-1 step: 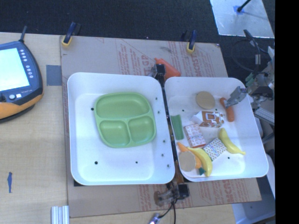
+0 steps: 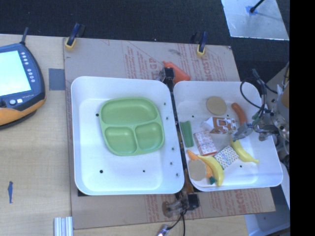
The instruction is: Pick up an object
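Two white bins sit side by side: the left bin at frame centre-left, the right bin at centre-right. One green tray lies in the left bin. The right bin has two bananas, one sausage, one tan disc, one green block and three small packets. Two clamps grip the board's upper edge.

One fixed camera looks down at a slant on both white bins, from well above.
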Available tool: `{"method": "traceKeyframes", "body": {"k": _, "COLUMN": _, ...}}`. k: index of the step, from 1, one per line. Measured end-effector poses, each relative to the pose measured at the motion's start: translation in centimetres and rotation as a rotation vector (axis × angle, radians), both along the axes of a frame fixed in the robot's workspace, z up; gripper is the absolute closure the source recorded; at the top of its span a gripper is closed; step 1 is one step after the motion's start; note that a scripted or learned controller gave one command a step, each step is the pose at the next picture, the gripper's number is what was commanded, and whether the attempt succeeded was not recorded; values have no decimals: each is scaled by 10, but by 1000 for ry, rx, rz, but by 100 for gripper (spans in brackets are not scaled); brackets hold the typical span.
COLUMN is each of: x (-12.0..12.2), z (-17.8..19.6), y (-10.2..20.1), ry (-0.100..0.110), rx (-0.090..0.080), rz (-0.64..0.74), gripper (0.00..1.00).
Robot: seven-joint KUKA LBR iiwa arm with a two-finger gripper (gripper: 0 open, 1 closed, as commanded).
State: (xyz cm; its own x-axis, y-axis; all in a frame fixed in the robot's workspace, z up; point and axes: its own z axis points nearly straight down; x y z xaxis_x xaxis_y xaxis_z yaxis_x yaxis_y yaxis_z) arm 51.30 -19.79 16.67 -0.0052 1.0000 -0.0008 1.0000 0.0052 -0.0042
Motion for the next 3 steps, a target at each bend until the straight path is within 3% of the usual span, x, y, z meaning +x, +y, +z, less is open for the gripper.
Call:
{"method": "traceKeyframes", "body": {"k": 1, "x": 6, "z": -76, "y": 15, "ry": 1, "rx": 1, "rz": 1, "gripper": 0}}
{"method": "traceKeyframes", "body": {"k": 2, "x": 73, "z": -75, "y": 48, "ry": -1, "rx": 0, "rz": 2, "gripper": 0}}
{"method": "traceKeyframes", "body": {"k": 3, "x": 137, "z": -72, "y": 80, "ry": 16, "rx": 1, "rz": 0, "gripper": 0}}
